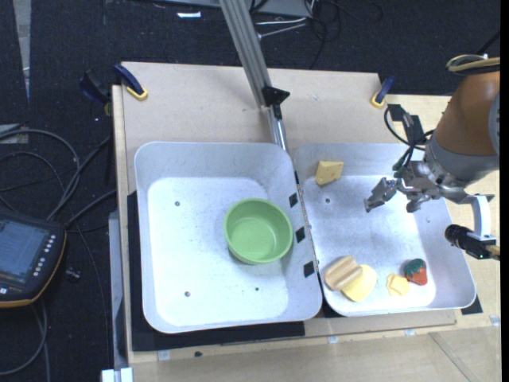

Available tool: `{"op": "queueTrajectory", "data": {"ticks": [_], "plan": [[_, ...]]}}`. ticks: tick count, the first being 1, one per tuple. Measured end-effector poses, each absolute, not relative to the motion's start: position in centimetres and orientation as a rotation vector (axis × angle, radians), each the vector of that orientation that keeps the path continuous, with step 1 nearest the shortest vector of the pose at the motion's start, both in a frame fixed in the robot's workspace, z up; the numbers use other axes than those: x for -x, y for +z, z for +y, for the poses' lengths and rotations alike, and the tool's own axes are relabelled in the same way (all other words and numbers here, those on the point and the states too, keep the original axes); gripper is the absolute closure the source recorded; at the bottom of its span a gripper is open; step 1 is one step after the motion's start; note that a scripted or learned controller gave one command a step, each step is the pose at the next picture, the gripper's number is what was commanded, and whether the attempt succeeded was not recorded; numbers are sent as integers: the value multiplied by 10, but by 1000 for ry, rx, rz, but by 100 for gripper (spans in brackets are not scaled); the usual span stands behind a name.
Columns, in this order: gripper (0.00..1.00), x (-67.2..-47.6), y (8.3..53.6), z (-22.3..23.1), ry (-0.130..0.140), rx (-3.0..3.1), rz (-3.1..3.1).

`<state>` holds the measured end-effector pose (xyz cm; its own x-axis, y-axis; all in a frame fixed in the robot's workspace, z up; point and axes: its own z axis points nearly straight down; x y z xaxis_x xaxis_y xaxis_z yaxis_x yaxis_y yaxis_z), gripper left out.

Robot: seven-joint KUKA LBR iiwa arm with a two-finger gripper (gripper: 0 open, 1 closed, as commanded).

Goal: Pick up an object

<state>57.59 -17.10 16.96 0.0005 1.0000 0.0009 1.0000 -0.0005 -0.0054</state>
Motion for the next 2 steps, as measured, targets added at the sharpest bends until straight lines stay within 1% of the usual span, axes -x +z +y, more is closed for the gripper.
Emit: {"op": "queueTrajectory", "data": {"ticks": [1,2], "plan": [[0,-573,109,-177,5,2219,-2218],[100,-575,122,-177,-1,2222,-2222]]}}
